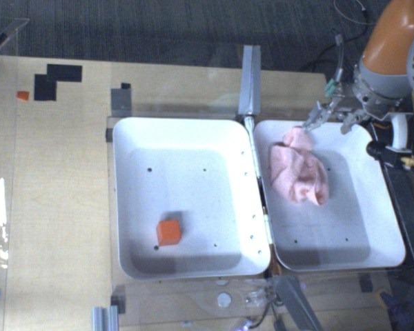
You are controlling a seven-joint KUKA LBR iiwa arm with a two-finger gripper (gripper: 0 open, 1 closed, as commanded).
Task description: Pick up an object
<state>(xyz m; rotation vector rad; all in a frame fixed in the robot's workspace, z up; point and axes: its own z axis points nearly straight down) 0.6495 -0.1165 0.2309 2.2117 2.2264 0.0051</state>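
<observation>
End effector (329, 114) hung above the pink cloth (300, 173), apparently pinching its upper corner; lift under way. Next: confirm hold, raise clear.

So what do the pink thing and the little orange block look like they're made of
The pink thing looks like soft cloth, matte: it lies crumpled in folds, and one corner is pulled up toward the claw. The orange block looks rigid, with flat faces and crisp edges; foam, wood or plastic, the view cannot settle which.

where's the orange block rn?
The small orange block lies in the left white bin, near its front-left corner, apart from the walls.
</observation>
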